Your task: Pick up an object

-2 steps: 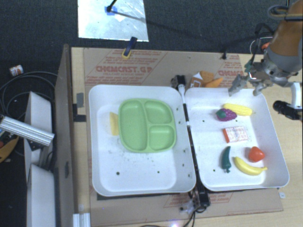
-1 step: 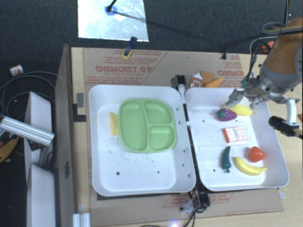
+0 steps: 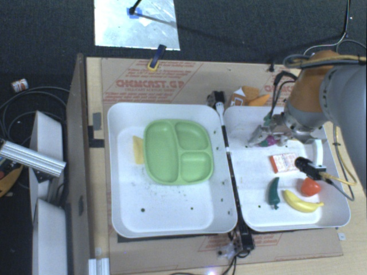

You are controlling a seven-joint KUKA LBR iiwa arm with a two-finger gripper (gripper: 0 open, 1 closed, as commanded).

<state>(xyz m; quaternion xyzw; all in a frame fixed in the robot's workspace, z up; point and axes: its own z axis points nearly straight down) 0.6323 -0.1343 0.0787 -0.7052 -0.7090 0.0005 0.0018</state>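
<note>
- Light is even and fairly bright, falling from overhead onto both white bins (image 3: pixel 172 222), which look a touch washed out.
- The foil-like sheet (image 3: pixel 136 15) on the dark floor throws back a pale glare.
- Shadows are soft and short.
- Everything looks slightly soft and grainy, the arm (image 3: pixel 338 93) most of all.

My bench (image 3: pixel 172 76): brown board surface with red printed lettering. Directly on it, two shallow white bins side by side and touching: left bin (image 3: pixel 123 211), right bin (image 3: pixel 332 216). Near its far edge I log a blue-and-yellow clip (image 3: pixel 156 58). Beyond lies dark carpet (image 3: pixel 241 16).
</note>
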